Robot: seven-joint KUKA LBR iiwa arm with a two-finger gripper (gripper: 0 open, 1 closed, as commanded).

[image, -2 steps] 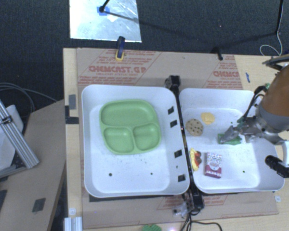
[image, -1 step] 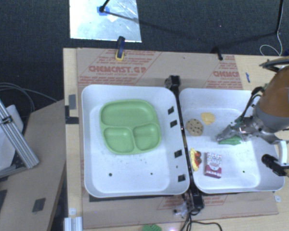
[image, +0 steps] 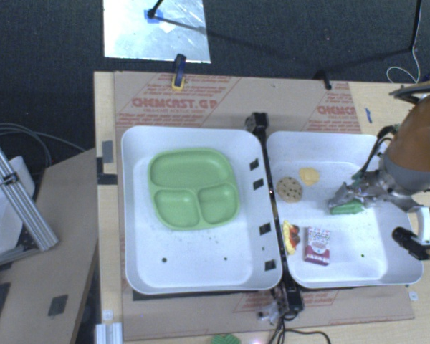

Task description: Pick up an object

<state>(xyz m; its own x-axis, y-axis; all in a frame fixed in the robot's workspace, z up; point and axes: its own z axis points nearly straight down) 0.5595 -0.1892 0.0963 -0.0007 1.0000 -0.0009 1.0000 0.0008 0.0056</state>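
Observation:
In the right bin (image: 365, 145), my gripper (image: 355, 194) reaches in from the right and sits low over a small green object (image: 345, 208), touching or just above its upper edge. To its left lie a round chocolate-chip cookie (image: 289, 188) and a small yellow piece (image: 309, 175). Nearer the front edge are a red-and-white packet (image: 317, 245) and a yellow-and-red item (image: 291, 236) against the bin's left wall.
The left bin (image: 140, 264) holds a green divided plate (image: 193, 188). A black divider with clips (image: 266, 192) runs between the bins. The arm's orange band (image: 419, 138) and grey wrist hang over the right bin's right side.

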